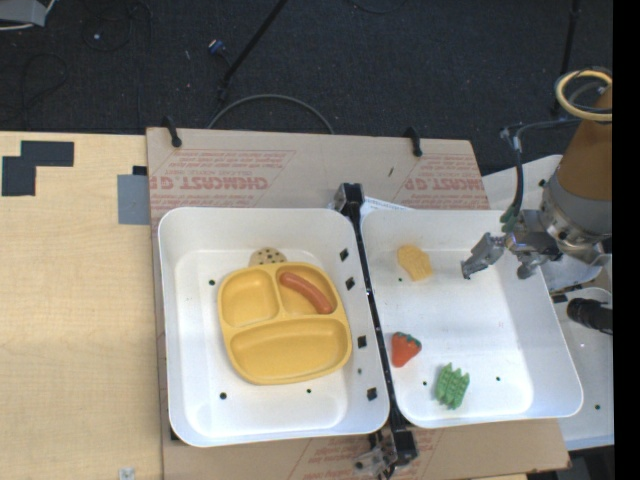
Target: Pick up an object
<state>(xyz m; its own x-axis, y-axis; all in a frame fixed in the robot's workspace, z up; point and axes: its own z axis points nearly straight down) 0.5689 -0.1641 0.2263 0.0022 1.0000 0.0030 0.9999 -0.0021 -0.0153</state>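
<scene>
Glossy yellow plastic tray [285, 353] in smooth white plastic bin [190, 308]

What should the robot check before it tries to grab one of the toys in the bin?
1. Gripper over the right bin: ok.
2. Jaws open wide enough: cannot tell.
3. Nothing already held: cannot tell.
4. Yellow toy nearest, lying apart from the others: ok.
5. Strawberry close to the bin's left wall, awkward to grab: not ok.
6. Green toy free-standing: ok.

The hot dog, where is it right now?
The hot dog lies in the upper right compartment of the yellow divided plate, in the left bin of the camera view, just right of the cookie.
</scene>
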